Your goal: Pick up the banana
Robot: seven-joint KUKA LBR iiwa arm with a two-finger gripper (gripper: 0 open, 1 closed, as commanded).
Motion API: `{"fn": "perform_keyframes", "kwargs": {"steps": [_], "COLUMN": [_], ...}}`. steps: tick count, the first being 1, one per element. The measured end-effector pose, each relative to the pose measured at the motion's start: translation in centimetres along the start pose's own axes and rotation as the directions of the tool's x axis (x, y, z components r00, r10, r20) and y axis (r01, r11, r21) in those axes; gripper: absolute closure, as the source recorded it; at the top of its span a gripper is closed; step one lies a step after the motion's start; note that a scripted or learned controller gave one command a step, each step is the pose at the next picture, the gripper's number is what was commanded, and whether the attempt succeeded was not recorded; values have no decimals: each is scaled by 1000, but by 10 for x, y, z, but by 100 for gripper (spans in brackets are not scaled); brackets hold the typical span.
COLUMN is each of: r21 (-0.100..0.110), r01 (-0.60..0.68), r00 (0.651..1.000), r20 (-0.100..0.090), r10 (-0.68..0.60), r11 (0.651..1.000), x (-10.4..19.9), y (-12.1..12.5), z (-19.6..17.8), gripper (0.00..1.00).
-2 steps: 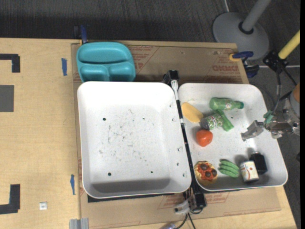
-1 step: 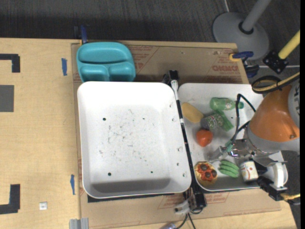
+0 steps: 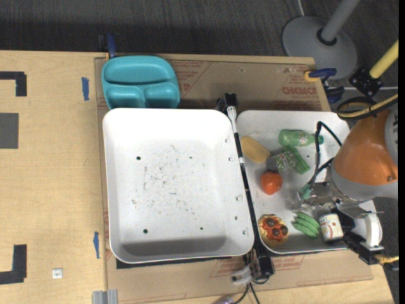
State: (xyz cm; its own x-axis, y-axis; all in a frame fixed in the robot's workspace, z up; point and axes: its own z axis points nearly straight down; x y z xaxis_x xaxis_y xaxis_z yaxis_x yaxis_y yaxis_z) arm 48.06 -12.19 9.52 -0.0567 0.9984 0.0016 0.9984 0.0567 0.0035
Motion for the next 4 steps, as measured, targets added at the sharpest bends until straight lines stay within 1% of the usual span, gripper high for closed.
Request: {"fn": "perform_keyframes", "kwargs": {"steps": [1, 2, 4], "r21": [1, 4, 1], "r01": [-230, -233, -231], "r00": [973, 972, 973], "r20": [3, 1, 2], "r10": [230, 233, 231], "r11": [973, 972, 973], "x": [26, 129, 130], "y": [1, 7, 8], "z": [10, -89, -109], "gripper": [100, 100, 100]}}
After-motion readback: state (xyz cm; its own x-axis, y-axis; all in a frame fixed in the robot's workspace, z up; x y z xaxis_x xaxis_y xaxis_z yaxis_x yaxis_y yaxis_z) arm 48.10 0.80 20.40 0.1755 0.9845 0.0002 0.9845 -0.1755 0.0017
